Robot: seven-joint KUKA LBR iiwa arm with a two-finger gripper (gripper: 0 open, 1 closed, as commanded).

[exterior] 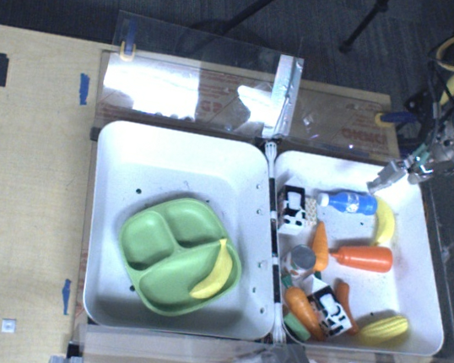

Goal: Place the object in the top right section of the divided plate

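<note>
A green divided plate (167, 248) lies in the left bin (119, 159), turned a little askew. A yellow banana (213, 274) rests along the plate's right rim, reaching from the edge of the upper right section down over the big lower section. My gripper (388, 177) hangs over the far right corner of the right bin (434, 252), just above and to the right of a blue-capped bottle (347, 202). It is far from the plate, and nothing shows in its grasp.
The right bin holds a second banana (385, 224), an orange bottle (361, 257), a black-and-white carton (293, 209), carrots (301, 306), a small can (302, 257) and a yellow fruit (382, 327). A clear screen (199, 86) stands behind the bins.
</note>
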